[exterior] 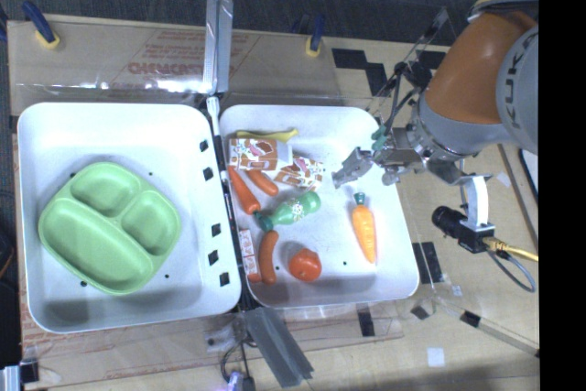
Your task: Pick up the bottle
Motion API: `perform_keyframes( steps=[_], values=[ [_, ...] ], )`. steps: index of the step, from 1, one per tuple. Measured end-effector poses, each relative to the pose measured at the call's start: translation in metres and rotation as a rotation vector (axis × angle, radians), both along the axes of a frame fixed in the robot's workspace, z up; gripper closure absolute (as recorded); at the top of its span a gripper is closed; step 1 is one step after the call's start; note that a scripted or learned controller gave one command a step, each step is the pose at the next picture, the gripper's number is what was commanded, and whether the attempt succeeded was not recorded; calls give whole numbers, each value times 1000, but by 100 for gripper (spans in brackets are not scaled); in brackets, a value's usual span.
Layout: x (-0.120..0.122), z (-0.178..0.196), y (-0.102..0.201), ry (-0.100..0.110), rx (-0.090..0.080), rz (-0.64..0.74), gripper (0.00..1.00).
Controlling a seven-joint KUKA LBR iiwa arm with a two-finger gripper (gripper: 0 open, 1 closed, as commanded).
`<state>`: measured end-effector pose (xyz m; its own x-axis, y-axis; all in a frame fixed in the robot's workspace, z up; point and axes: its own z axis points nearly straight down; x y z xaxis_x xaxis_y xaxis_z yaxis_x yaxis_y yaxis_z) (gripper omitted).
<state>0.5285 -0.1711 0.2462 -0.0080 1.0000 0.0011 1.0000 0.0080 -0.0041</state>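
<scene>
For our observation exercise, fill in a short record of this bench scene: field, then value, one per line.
left bin: holds a green tray with three compartments
right bin: holds toy food and the bottle
bottle: green, lying on its side near the bin's middle
carrot: right of the bottle, apart from it
tomato: near the bin's front edge
claw: over the right bin's right side, above the carrot, holding nothing
task status: bottle not yet picked up
</scene>
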Motion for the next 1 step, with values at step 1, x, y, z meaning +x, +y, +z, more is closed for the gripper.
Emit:
perform_keyframes(
  steps=[1],
  values=[
    [-9, -156, 68, 0, 1, 277, 0]
  ],
)
